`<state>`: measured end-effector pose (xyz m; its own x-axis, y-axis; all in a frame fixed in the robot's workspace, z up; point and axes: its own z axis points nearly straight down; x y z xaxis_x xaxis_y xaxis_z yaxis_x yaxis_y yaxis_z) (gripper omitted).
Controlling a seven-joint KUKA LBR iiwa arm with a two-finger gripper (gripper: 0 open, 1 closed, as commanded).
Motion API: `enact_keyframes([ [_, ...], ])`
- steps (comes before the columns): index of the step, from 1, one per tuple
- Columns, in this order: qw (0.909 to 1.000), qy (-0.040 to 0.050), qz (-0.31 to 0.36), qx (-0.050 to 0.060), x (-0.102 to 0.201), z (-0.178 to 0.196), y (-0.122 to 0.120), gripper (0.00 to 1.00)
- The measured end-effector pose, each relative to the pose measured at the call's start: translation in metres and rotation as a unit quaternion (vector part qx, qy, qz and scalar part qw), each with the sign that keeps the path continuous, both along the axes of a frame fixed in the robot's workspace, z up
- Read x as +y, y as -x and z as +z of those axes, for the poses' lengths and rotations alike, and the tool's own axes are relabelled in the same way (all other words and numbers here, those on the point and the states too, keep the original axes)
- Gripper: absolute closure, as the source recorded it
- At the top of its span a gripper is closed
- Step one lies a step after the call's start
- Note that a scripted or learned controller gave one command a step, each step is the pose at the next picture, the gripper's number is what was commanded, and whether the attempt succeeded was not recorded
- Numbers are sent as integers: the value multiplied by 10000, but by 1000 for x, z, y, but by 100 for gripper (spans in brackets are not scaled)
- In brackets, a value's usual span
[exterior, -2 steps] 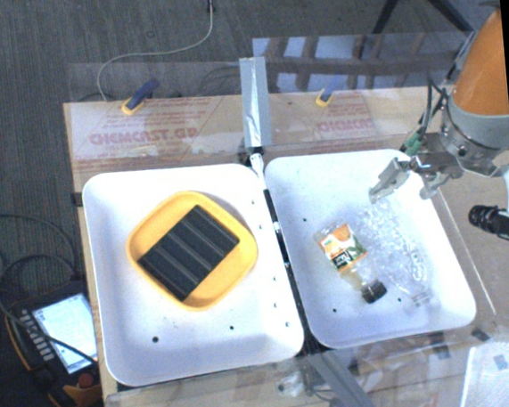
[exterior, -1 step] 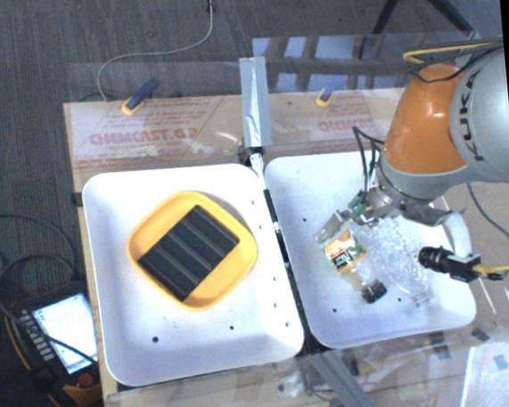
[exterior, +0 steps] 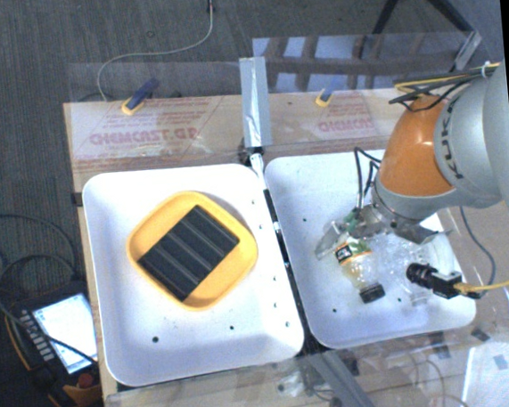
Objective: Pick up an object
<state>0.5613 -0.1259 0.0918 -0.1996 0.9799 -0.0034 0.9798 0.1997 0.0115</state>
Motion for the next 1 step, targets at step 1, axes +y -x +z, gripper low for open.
enact_keyframes([
  [1,9992,-16,-389,78,15,25,30,0],
])
